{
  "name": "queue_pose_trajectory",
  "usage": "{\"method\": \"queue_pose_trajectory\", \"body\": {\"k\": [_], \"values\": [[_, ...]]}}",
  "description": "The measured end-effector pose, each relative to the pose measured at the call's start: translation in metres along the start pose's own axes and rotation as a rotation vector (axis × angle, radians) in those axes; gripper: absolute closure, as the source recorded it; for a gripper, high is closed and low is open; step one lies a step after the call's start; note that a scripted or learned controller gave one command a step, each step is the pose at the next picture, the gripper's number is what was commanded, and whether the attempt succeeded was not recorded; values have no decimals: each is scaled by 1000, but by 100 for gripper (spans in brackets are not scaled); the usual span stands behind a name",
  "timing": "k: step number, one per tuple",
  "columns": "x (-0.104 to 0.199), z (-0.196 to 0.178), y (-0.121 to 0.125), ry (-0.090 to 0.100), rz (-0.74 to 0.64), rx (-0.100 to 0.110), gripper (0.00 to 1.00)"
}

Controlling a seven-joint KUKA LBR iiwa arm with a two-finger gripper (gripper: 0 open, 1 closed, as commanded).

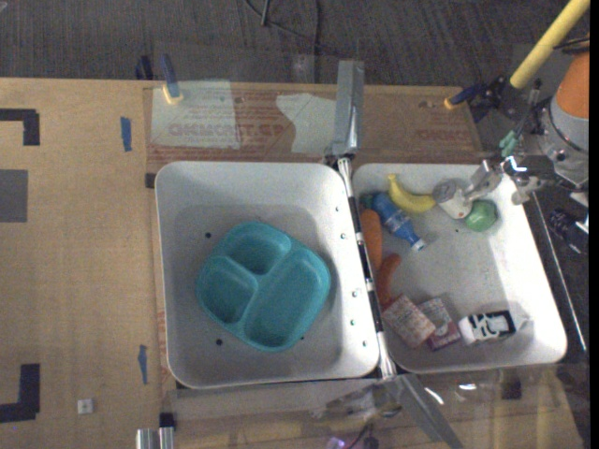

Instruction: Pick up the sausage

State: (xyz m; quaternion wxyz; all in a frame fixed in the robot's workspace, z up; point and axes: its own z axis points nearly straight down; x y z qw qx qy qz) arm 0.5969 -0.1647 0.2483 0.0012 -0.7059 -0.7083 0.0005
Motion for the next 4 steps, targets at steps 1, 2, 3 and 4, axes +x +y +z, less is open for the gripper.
{"method": "queue_pose_trajectory", "body": {"k": [1, 2, 3, 4], "values": [[-21, 82, -56, -1, 10, -3, 0], [-15, 161, -86, 0, 406, -12, 0], [-10, 108, 11, -1, 630, -3, 0], [18, 161, -21, 0, 1022, -9, 0]]}}
